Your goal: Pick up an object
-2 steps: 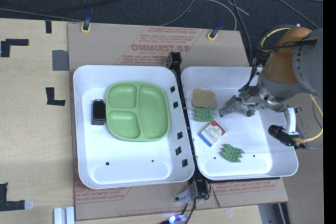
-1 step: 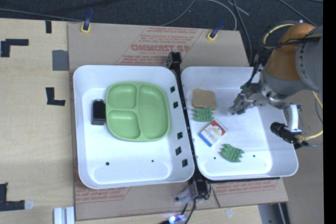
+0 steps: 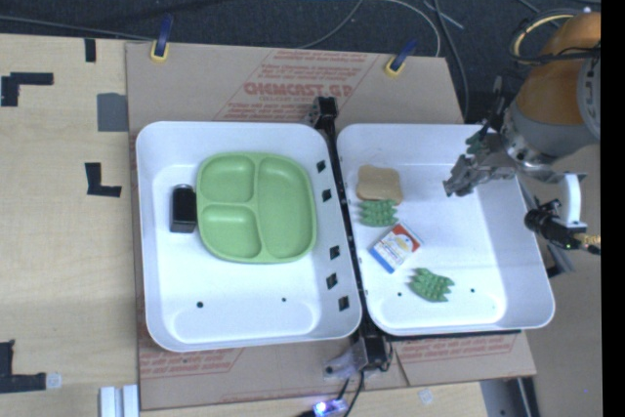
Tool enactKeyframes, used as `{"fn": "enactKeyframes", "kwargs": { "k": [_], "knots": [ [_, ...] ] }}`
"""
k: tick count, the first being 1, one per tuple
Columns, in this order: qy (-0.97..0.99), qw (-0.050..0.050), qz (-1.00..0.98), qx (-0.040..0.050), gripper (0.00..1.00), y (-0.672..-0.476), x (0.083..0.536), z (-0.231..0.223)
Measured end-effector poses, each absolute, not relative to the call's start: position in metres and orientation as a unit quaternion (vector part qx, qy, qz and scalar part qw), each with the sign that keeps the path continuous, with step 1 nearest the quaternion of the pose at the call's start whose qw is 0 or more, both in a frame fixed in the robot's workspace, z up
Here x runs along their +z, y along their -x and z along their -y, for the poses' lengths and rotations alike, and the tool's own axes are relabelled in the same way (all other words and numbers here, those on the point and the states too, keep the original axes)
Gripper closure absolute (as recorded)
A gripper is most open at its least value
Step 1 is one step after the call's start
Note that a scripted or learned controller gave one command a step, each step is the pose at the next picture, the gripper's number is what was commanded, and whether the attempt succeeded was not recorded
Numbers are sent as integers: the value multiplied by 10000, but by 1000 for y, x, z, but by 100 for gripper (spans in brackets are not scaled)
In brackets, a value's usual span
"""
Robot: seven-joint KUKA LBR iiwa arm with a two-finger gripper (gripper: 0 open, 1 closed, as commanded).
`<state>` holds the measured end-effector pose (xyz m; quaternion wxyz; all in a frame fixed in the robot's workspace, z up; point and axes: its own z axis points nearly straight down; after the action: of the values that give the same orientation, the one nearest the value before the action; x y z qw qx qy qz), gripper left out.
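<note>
Over in the right bin [image 3: 518,308] lie a tan bread slice [image 3: 379,182], two green pieces and a small carton [image 3: 395,247]; the gripper [image 3: 461,183] hovers beside them, jaws too blurred to tell their state

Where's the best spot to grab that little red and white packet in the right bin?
Judging by its pose, come straight down on the red and white packet and pinch across its short sides. It lies flat and skewed, apart from its neighbours, in the right bin.
</note>
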<state>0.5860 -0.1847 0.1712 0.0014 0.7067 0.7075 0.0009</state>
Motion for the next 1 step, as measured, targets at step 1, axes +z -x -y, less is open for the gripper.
{"fn": "enactKeyframes", "kwargs": {
  "k": [1],
  "knots": [
    [-7066,10,-7076,6,100,-585,213,183]
  ]
}}
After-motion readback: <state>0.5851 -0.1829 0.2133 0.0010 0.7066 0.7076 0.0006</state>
